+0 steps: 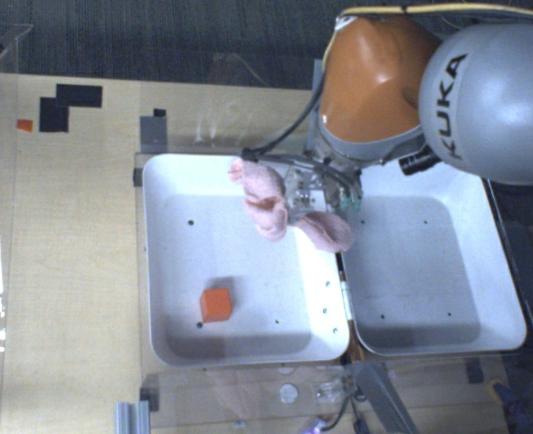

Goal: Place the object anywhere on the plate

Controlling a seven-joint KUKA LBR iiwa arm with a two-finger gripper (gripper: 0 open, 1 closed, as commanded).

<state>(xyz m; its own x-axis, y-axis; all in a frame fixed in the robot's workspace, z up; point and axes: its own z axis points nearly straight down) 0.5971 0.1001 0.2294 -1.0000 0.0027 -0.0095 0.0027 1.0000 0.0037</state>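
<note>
above the far right corner of the left bin (154, 269), my gripper (325, 195) hangs over a pink soft thing (264, 202), the arm reaching in from the right. the main risk, as i judge it, is a lift that brings up nothing, or only a fold. the pink thing looks limp and bunched, one lobe lying to the left of my gripper and a second lobe (329, 231) sagging just on its near side, right at the shared rim (343, 283) between the two bins. a loose pinch on floppy stuff like this could slip out on the way up. the hanging lobe could also catch on that rim and drag free, or drop into the right bin (429, 337) short of the plate.

whether my gripper is clamped on the pink thing or merely resting against it, i cannot tell: the wrist and cabling cover the tips from this high slant. the pink thing touches or overlaps my gripper on its left and near sides, and most of its bulk sits to the left rather than squarely beneath me. an orange block (216, 305) lies well apart, in the near left part of the left bin, untouched. which of the two is meant for the plate is not certain, though i take it to be the pink thing.
</note>
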